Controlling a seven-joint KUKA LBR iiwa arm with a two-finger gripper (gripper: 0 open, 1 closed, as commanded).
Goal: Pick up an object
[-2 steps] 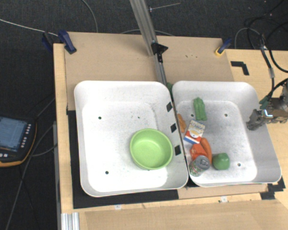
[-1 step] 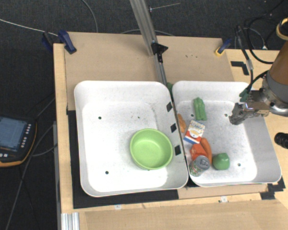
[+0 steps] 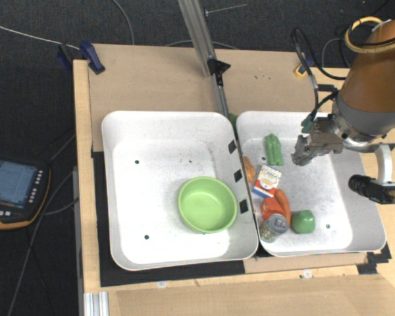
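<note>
Right bin (image 3: 355, 242): holding the pickable clutter, namely green cylinder (image 3: 273, 149), small carton (image 3: 267, 180), orange piece (image 3: 277, 206), can (image 3: 274, 227), green block (image 3: 303, 221). Hand (image 3: 305, 150) hovering beside the cylinder; its opening cannot be told, nothing visibly gripped. Left bin (image 3: 118, 143): carrying a green bowl (image 3: 207, 205).

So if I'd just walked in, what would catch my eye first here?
Probably the big arm, grey with an orange band, reaching in from the right, its gripper hanging over the right bin. Next, the bright green bowl sitting alone in the left bin. Then the colourful clutter along the right bin's left side: a green stick-like piece, a small carton, a can and a green block.
</note>
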